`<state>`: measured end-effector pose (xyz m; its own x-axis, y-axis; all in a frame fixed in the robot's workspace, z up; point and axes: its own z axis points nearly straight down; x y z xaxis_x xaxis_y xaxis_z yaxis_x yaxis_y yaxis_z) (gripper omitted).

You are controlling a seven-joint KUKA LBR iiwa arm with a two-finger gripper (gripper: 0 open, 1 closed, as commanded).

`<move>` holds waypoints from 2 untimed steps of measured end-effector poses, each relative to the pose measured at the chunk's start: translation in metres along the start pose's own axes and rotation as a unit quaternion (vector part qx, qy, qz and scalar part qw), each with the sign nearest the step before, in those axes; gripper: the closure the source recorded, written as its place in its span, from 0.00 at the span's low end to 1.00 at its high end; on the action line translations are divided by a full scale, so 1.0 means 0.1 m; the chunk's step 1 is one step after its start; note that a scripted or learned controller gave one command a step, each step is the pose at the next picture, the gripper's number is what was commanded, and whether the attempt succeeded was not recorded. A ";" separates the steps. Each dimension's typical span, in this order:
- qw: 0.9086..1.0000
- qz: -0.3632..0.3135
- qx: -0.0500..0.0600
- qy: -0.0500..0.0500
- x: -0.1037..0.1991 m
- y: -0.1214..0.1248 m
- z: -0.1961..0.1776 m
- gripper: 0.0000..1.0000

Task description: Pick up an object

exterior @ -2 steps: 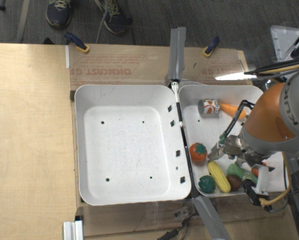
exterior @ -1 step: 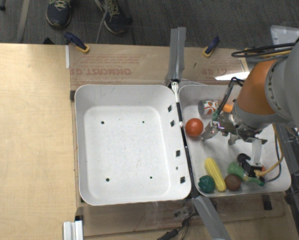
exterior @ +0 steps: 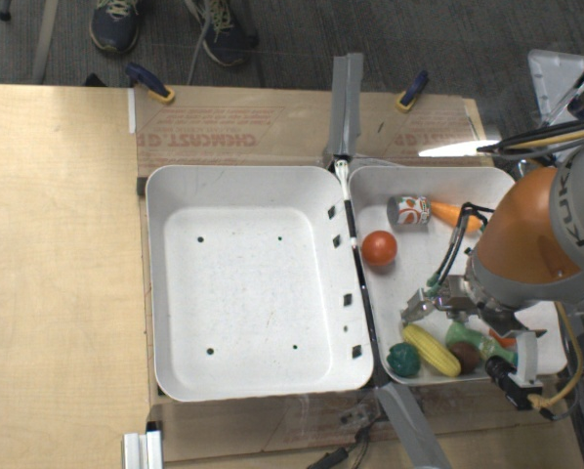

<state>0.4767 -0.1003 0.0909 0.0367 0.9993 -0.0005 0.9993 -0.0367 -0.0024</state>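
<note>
Behind bins: cardboard (exterior: pixel 224 125) lettered "CHEMCAST".

Only readable thing is the red print on the cardboard sheet (exterior: pixel 272 125) at 12 o'clock behind the bins, upside down from here; looks like "CHEMCRETE" (last letters fuzzy). The small can (exterior: pixel 409 210) label's too blurry.

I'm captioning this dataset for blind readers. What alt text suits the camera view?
A grey-and-orange arm reaches from the right into the right bin, its gripper low above a corn cob. Nearby lie a tomato, a can, a carrot and a teal ball.
</note>
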 end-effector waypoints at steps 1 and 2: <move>0.998 0.066 0.000 -0.001 -0.04 0.83 0.00 0.00; 0.999 0.047 0.000 -0.001 0.09 1.36 -0.01 0.00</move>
<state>0.6126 -0.0967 0.0912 0.1301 0.9915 -0.0019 0.9915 -0.1301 -0.0018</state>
